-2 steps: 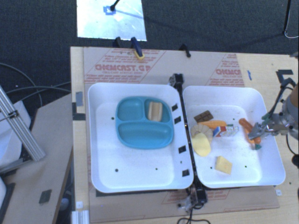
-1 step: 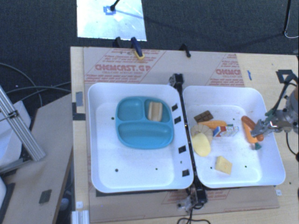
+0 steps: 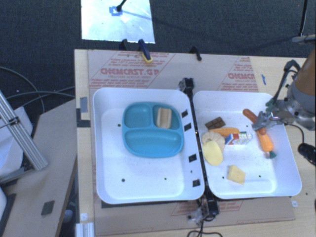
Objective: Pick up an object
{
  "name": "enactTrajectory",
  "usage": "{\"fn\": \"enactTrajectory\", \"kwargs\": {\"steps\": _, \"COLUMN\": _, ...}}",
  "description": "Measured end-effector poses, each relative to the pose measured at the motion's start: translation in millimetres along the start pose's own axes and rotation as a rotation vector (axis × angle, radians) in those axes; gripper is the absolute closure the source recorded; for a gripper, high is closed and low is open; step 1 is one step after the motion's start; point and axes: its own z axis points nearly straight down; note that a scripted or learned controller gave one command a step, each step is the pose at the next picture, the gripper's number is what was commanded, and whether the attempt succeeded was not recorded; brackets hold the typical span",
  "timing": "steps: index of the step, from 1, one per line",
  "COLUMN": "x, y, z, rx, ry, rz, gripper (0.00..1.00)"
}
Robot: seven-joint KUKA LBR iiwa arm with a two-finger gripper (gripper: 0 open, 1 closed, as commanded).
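Right bin (image 3: 284,181) far edge crowded; pincer (image 3: 263,124) over carrot (image 3: 265,141).

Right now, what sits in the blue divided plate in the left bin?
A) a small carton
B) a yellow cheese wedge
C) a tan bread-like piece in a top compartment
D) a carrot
C: the tan piece lies in the upper right compartment of the blue plate; nothing else sits in it.

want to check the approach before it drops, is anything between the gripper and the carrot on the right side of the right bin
Nothing visible stands between them. The gripper is right at the upper end of the carrot in the right bin. The nearest things, a small white carton and a red-orange piece, lie to the left, off the path.
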Motion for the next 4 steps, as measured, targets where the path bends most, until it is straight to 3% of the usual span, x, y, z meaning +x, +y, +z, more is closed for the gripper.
{"fn": "enactTrajectory", "kwargs": {"steps": 1, "x": 37.4, "y": 31.8, "z": 12.7, "rx": 0.002, "ry": 0.000, "rz": 0.000, "gripper": 1.00}}
{"fn": "enactTrajectory", "kwargs": {"steps": 2, "x": 74.2, "y": 75.2, "z": 1.8, "rx": 0.000, "ry": 0.001, "rz": 0.000, "gripper": 1.00}}
{"fn": "enactTrajectory", "kwargs": {"steps": 3, "x": 101.1, "y": 88.6, "z": 14.4, "rx": 0.002, "ry": -0.001, "rz": 0.003, "gripper": 1.00}}
{"fn": "enactTrajectory", "kwargs": {"steps": 4, "x": 85.7, "y": 91.2, "z": 8.3, "rx": 0.002, "ry": -0.001, "rz": 0.009, "gripper": 1.00}}
